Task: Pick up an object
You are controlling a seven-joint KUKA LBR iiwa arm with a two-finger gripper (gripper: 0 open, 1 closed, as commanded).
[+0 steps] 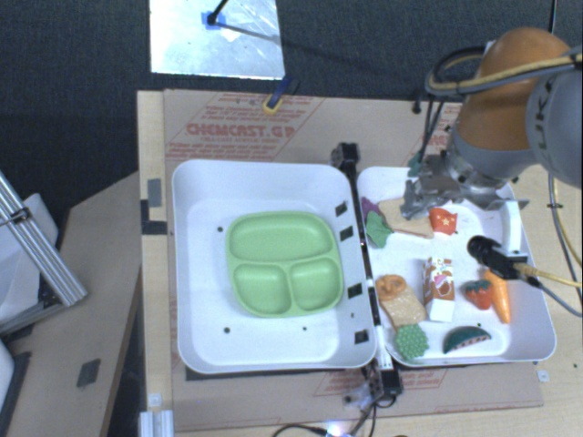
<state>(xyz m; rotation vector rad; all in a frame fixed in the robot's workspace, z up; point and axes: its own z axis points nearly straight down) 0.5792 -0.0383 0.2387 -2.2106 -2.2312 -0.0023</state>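
The red toy (444, 220) lies just right of the claw (414, 198), whose opening I cannot tell.

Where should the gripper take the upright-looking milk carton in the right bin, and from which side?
Probably across the long flat sides of the milk carton, at mid-length, coming straight down. It lies lengthwise toward the camera, with the bread slice close on one side and the carrot farther off.
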